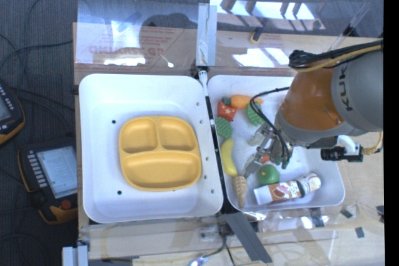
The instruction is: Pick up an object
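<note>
- Gripper (265, 156): low in the right bin (330, 193), centre-right of the frame; fingers spread apart, nothing between them.
- Green ball (269, 174): just below the gripper.
- Bottle (288, 190): lying along the bin's lower edge.
- Banana (228, 157): left of the gripper.
- Yellow divided plate (161, 152): in the left bin (100, 103).

Your bench (368, 196) carries 2 white bins, side by side and touching along 1 edge. The left bin (100, 134) sits at 9 o'clock, the right bin (330, 193) at 3 o'clock.
</note>
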Controlling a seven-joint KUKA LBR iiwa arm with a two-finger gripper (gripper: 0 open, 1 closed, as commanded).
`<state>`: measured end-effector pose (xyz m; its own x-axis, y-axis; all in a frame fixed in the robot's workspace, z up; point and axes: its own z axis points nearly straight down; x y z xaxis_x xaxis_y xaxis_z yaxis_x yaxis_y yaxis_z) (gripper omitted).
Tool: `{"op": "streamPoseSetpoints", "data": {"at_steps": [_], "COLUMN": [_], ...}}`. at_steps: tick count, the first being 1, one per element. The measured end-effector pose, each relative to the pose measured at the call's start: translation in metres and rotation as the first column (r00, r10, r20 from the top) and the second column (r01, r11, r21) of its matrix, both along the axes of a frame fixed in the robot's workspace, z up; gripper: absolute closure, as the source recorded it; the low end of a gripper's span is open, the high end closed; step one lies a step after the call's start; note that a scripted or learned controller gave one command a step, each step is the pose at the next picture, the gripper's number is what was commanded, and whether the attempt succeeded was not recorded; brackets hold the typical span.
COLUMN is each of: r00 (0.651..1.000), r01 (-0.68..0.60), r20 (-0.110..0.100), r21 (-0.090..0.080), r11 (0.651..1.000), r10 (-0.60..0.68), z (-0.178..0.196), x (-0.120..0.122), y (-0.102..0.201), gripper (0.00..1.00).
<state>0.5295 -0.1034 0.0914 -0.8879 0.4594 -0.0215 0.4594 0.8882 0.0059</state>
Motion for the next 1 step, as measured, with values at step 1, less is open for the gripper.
{"op": "streamPoseSetpoints", "data": {"at_steps": [1], "r00": [0.998], "r01": [-0.063], "r20": [-0.005], "r21": [0.001], "r11": [0.998], "r10": [0.063], "z": [-0.0010], "x": [0.0806], "y": [-0.0077], "gripper": [0.00]}}
